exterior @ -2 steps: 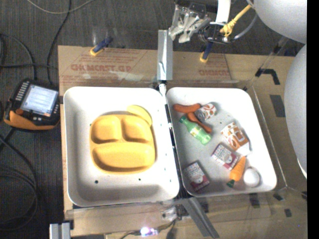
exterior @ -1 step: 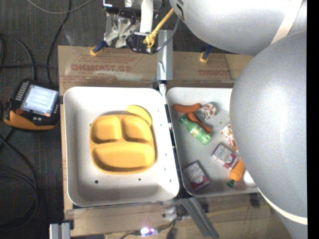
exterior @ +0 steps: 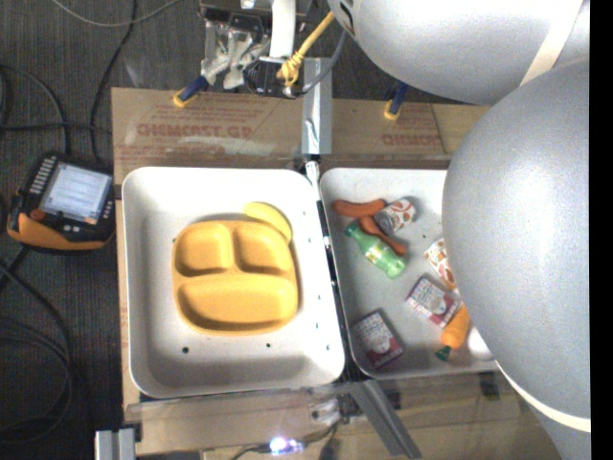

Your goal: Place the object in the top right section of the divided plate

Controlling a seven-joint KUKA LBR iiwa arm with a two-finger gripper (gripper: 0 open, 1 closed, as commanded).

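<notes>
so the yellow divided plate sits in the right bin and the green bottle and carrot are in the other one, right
Not quite: the camera view shows the yellow divided plate in the left bin, not the right one. The green bottle and the carrot lie in the other bin, the right bin.

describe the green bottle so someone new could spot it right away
Look in the right white bin, near its upper left corner. Just below the hot dog lies the green bottle, on its side and slanted. It is the only green item there, with a yellow-green cap end.
</notes>
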